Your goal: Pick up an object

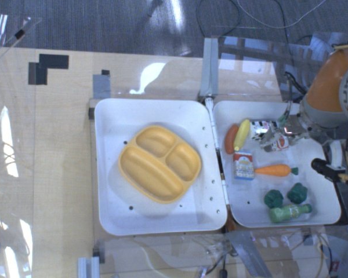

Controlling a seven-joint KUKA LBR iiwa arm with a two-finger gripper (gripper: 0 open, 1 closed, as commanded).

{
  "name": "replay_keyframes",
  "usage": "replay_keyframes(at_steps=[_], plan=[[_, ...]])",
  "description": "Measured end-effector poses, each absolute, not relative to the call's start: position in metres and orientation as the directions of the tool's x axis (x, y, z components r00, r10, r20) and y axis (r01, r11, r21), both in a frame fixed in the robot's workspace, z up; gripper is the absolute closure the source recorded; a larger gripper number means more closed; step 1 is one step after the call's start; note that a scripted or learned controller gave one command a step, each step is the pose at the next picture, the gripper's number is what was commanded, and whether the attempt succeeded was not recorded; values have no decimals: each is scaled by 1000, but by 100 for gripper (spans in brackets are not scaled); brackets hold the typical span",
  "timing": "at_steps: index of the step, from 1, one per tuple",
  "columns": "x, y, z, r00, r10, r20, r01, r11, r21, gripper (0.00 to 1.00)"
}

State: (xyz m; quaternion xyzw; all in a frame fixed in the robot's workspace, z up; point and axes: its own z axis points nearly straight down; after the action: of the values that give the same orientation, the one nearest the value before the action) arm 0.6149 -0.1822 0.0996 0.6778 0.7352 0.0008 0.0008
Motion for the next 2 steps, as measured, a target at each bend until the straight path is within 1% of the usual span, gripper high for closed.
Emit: replay_keyframes(at_steps=[1, 2], plan=[[616, -181, 108, -84, 996, 1, 996, 84, 2, 100], [643, -204, 95, -270, 963, -8, 963, 270, 16, 100]])
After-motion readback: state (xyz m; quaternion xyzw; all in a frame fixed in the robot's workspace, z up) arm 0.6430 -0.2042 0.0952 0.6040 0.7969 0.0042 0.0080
